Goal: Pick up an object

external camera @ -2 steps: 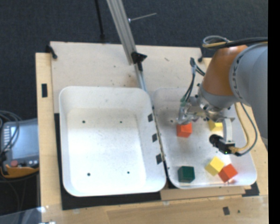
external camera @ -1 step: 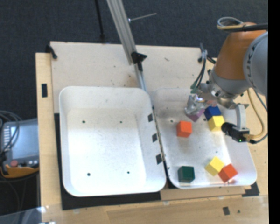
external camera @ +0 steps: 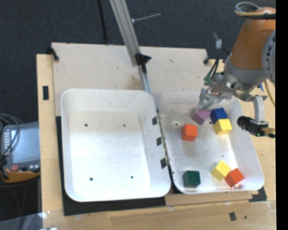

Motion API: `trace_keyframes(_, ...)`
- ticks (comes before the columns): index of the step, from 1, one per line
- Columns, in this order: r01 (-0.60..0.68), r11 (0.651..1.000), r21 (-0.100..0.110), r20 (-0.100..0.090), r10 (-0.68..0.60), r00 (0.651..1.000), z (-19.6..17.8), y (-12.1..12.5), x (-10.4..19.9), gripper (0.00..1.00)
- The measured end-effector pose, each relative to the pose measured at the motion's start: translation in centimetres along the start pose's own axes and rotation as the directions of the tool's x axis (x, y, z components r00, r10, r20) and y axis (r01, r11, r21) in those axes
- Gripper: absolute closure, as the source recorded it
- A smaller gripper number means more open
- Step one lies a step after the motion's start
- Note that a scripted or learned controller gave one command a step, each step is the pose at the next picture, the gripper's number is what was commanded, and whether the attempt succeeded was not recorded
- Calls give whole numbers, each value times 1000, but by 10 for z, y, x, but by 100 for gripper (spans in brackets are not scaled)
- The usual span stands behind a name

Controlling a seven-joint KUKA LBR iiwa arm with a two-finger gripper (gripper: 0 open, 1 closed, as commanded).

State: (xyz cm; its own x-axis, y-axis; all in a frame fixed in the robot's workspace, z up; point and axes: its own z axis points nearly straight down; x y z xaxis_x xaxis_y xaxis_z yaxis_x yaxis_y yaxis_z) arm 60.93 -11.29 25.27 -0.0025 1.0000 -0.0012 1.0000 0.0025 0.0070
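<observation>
While the arm (external camera: 252, 42) reaches in over the right bin (external camera: 247, 147), the jaws hang at that bin's far end, directly above a purple block (external camera: 200, 116). The metal tips sit at the block's upper edge; whether they touch it cannot be told, and whether the jaws are released or clenched cannot be told either, since the tips blur together at this slant. No object is visibly held between them.

Items in the right bin, placed from the jaws:
- Purple block: immediately beneath, tilted, resting on the bin floor.
- Blue block (external camera: 218, 113): just beside the jaws, on the side toward the arm's base, near the purple block.
- Yellow block (external camera: 223, 126): touching the blue block's near side.
- Orange block (external camera: 189, 132): near, below and slightly toward the left bin, apart from the purple block.
- Green block (external camera: 191, 178): well apart, at the bin's near end by the divider.
- Second yellow block (external camera: 221, 169) and red block (external camera: 234, 177): well apart, at the near end, touching one another.

The left bin (external camera: 67, 143) lies well apart from the jaws, across the divider. Both bins sit on the counter (external camera: 101, 63). An aluminium strut (external camera: 125, 23) rises from the counter behind the bins, away from the jaws.
</observation>
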Motion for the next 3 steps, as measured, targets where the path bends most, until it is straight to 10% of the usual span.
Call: trace_keyframes(3,6,1000,7,-4,-6,1000,-3,-63,149,100)
